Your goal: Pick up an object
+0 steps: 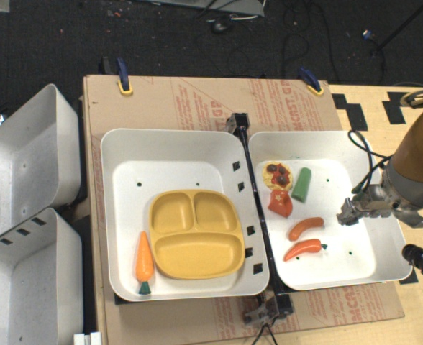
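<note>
- I see the gripper (348, 214) low over the right bin (355, 264), near its right side; I cannot tell its state.
- Nearest it lie a reddish-orange sausage (306, 227) and an orange-red pepper (303, 249) with a green stem, both on the bin floor.
- The cardboard (197, 99) under the bins carries red print, reversed and not legible to me.

left bin (118, 192): tray (196, 233), carrot (144, 258) | right bin (355, 264): sausage (306, 227), pepper (302, 249)

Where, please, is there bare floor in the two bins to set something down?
Left white bin: bare strip behind the yellow divided plastic tray. Right white bin: bare front corner. Crowded around the orange toy chilli, sausage and green block.
</note>
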You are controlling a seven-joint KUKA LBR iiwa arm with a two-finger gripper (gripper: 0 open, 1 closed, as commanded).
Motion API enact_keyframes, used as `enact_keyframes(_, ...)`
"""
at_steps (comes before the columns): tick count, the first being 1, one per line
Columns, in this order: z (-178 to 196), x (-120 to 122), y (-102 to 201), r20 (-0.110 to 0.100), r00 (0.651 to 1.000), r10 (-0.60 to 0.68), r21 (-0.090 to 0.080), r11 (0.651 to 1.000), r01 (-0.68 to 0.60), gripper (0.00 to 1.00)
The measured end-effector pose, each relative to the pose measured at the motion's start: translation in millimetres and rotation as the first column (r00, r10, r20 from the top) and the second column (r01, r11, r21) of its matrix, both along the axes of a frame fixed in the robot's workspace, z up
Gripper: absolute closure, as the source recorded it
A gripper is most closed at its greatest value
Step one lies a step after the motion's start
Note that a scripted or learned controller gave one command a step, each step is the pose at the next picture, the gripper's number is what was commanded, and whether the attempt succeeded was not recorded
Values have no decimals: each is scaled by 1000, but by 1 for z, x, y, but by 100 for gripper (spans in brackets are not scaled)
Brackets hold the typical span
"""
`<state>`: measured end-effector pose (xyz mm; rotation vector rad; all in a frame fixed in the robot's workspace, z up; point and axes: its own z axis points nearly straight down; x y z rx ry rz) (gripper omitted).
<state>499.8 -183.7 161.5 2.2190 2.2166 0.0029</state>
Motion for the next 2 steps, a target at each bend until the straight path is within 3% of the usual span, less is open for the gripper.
enact_keyframes(2,111,5,9,-1,1000,4,1,1000,-4,100)
